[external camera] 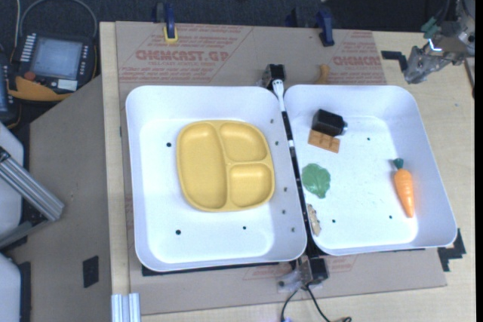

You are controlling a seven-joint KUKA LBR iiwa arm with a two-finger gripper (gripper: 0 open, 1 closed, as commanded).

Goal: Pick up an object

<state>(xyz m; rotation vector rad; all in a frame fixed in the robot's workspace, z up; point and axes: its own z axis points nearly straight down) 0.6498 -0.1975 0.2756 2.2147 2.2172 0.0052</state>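
Observation:
The right bin (361,224) holds several small objects. An orange toy carrot (405,191) with a green top lies near the bin's right wall. A green leafy piece (316,179) sits near the left wall. Farther back, a flat brown block (324,140) touches a small black block (329,121). My gripper (417,65) hangs at the upper right, beyond the right bin's far right corner and well apart from every object. Nothing is seen in it.
The left bin (143,162) holds a yellow divided plate (225,164). A small tan scrap (312,222) lies by the ridge between the bins. Blue clamps (170,23) grip the cardboard's far edge. A pendant screen (54,56) sits off the bench at left.

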